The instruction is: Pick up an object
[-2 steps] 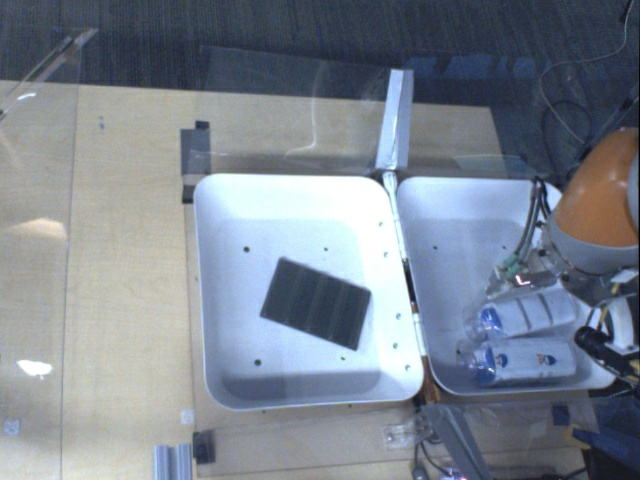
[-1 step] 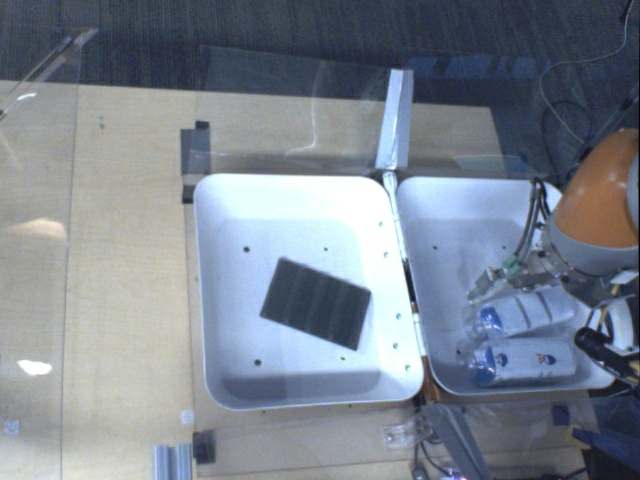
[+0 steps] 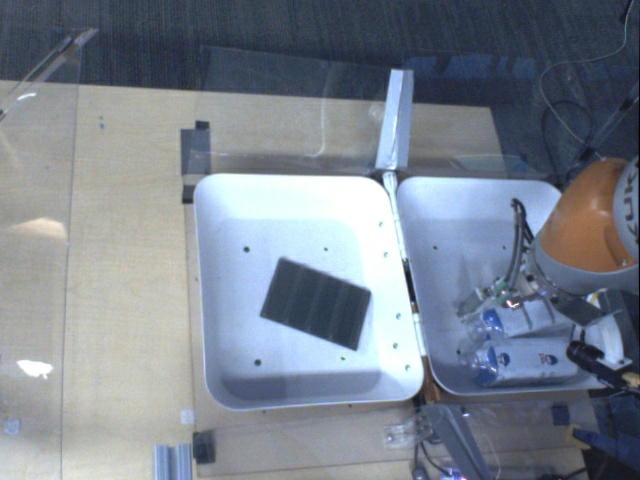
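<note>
Arm (image 3: 590,233) reached in low over the right bin (image 3: 450,218), orange band up top, pincer (image 3: 500,303) down near the bin floor among a small heap of stuff. Couldn't tell if the pincer was open or closed, wrist and cables blocked it. Right under and just below the pincer lay what looked like a clear plastic bottle (image 3: 500,353) with blue bits, on its side, touching or nearly touching the tool; too blurry to say whether it was between anything. Some small clear and greenish clutter (image 3: 478,298) sat just left of the pincer, hard to make out. Well off to the pincer's left, in the left bin (image 3: 220,268), a flat dark ribbed pad (image 3: 316,303) lay tilted on the floor, alone. Judgement: the bottle was the likely target, light, thin-walled, a bit squashy and slick, prone to rolling or popping out sideways; best taken across the narrow body near the middle, not at the cap end. The pad would be stiff-ish, light but too flat to get under, only an edge grab would work. Nothing seen lifted, pick not yet done.
</note>
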